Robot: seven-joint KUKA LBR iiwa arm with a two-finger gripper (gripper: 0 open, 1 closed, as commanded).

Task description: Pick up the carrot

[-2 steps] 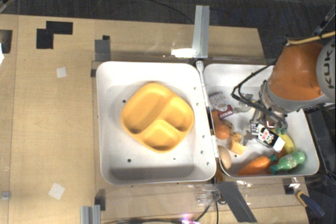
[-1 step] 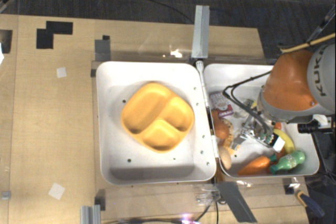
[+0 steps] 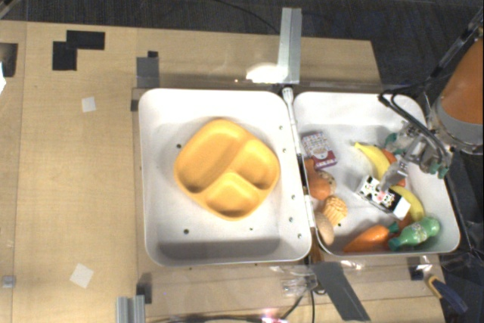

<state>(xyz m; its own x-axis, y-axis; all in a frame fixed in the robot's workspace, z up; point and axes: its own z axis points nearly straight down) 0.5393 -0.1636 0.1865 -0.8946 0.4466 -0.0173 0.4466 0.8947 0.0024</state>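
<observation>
The carrot (image 3: 367, 238), orange and tapered, lies along the front wall of the right bin (image 3: 340, 111), between a pale toy vegetable (image 3: 325, 227) and a green toy (image 3: 417, 232). My gripper (image 3: 395, 175) hangs over the right half of that bin, above a small black-and-white box (image 3: 378, 194) and beside a yellow banana (image 3: 373, 154). It is well behind and slightly right of the carrot, with nothing seen in its grasp.
The right bin also holds a red-and-white packet (image 3: 318, 147), a corn cob (image 3: 335, 208), a round peach-coloured toy (image 3: 322, 182) and a second yellow piece (image 3: 410, 203). A yellow divided plate (image 3: 227, 166) sits in the left bin (image 3: 159, 238). A metal post (image 3: 290, 45) stands behind the bins.
</observation>
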